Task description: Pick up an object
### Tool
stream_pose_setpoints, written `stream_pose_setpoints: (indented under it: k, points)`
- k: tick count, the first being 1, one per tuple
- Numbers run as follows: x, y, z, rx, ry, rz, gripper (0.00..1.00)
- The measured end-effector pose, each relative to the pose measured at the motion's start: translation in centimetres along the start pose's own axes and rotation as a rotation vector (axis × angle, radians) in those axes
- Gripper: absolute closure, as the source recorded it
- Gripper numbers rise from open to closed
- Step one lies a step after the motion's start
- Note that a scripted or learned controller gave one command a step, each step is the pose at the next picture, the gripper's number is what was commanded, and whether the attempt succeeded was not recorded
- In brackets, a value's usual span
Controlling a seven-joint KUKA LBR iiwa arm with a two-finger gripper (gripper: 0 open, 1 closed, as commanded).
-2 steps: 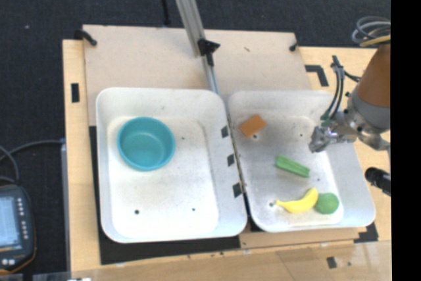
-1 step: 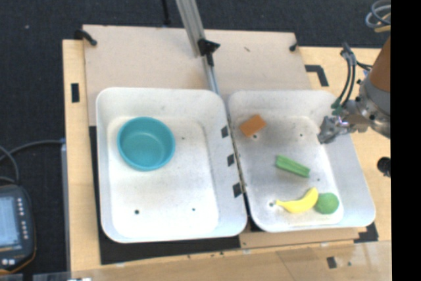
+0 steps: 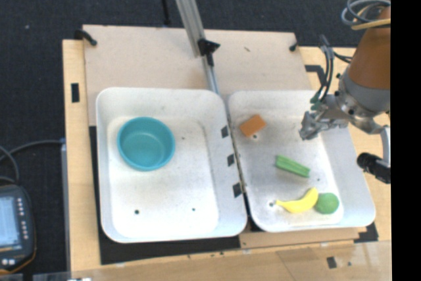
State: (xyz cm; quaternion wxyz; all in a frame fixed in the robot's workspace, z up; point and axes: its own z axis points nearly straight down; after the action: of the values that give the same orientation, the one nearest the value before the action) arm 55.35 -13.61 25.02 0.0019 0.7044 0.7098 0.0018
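Note:
The right bin (image 3: 342,161) holds an orange block (image 3: 252,126) near its upper left, a green stick-shaped block (image 3: 292,166) in the middle, a yellow banana (image 3: 298,201) and a green ball (image 3: 327,203) near its front edge. My gripper (image 3: 312,126) hangs over the upper right part of this bin, to the right of the orange block and above the green block. Nothing is seen between its fingers.
The left bin (image 3: 197,207) holds a teal bowl (image 3: 146,143). A slanted metal pole (image 3: 191,16) rises from the gap between the bins at the back. A screen device (image 3: 12,224) sits at the lower left, off the bench.

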Motion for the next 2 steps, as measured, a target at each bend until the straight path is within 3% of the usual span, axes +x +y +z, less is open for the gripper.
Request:
stream_pose_setpoints:
  k: [2]
  points:
    - [11.1, 0.8, 0.6, 0.005, 0.001, 0.001, 1.0]
